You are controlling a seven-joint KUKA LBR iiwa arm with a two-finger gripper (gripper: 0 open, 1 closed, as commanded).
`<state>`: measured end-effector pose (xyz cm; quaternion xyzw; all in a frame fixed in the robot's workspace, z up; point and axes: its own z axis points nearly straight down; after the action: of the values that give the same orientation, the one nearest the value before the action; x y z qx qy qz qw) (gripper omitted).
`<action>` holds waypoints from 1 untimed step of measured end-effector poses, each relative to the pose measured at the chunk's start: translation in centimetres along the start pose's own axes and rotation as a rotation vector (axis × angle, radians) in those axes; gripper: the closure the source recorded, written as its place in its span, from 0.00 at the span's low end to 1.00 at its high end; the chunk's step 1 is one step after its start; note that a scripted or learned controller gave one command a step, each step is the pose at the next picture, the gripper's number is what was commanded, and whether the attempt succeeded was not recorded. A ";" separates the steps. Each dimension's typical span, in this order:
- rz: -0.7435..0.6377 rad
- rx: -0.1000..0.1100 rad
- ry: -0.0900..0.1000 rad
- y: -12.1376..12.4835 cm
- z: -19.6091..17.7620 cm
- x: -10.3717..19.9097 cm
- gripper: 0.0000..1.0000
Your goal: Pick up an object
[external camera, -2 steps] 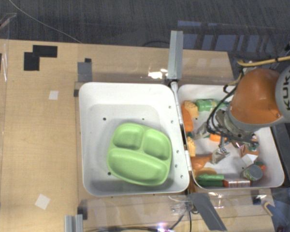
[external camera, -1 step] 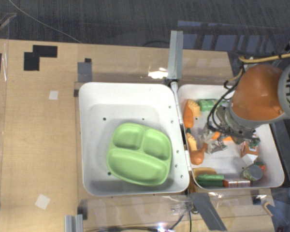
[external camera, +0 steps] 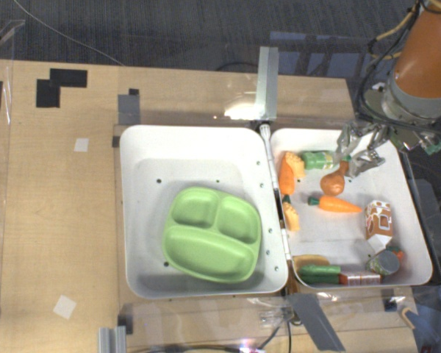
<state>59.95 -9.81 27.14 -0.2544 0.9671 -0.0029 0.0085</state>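
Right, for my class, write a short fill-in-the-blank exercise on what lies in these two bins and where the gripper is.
1. The green divided plate lies in the ____ bin.
2. The gripper hovers over the ____ bin.
3. The carrot is coloured ____.
4. The green divided plate has ____ compartments.

Missing words: left; right; orange; three

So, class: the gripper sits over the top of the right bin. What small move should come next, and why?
Probably a short descent straight down. The gripper hangs above the brown pear-shaped toy, beside the green bottle in the right bin, and nothing shows between its jaws. Lowering would put the jaws around the toy.
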 end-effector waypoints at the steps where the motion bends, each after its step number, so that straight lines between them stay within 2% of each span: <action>1: 0.024 -0.012 0.009 13.2 1.6 1.5 1.00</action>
<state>52.23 0.92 25.43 -0.2429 0.9700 0.0017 0.0028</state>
